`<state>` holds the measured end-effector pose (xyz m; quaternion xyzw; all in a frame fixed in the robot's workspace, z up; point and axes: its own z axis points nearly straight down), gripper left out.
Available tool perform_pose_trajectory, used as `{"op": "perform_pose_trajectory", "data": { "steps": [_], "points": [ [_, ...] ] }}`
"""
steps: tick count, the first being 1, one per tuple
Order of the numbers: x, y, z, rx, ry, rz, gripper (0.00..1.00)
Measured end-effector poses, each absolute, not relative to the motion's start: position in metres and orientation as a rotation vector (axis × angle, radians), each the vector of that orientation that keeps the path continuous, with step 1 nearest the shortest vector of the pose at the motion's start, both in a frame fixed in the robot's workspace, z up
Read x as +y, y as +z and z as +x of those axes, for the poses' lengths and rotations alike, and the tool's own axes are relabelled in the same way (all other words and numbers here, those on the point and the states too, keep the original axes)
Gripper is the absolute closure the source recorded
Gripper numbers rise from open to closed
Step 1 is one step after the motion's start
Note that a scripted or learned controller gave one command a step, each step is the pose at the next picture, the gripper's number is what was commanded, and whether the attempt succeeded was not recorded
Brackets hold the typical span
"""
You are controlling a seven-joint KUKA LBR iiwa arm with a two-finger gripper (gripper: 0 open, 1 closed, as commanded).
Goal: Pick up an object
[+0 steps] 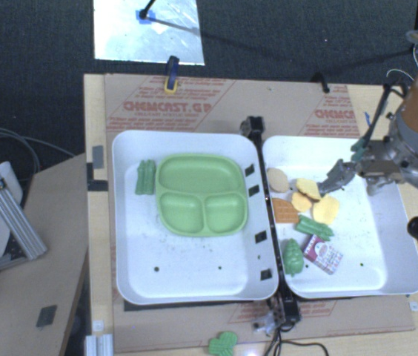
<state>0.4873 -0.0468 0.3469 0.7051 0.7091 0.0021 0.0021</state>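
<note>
We are seeing the arm (416,132) reaching in from the right over the right bin (387,273), with its claw (335,180) hanging low above the bin's upper middle. One dark finger is showing, slanting down toward a yellow toy piece (307,189), but we cannot tell how wide the claw is standing, nor whether it is touching anything. Just beside that piece are lying a tan egg-shaped toy (277,179), a second yellow piece (326,209), an orange waffle-like piece (285,212), a green pod (314,227), a green leafy toy (293,256) and a small red-and-white carton (322,256), all clustered in the bin's left half. In the left bin (131,273) a green divided tray (200,195) is sitting, with a green bundle, perhaps asparagus (144,177), beside it
</note>
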Motion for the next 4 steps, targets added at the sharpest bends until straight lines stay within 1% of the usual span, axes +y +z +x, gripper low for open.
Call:
{"op": "perform_pose_trajectory", "data": {
  "steps": [1,2,3,4],
  "points": [
    [-0.035,0.341,0.487,2.225,0.004,2.213,0.0],
    [-0.007,0.334,0.488,2.227,0.005,2.212,0.0],
    [0.004,0.358,0.487,2.226,0.004,2.214,0.0],
    [0.004,0.369,0.488,2.23,0.007,2.207,1.0]
  ]
}}
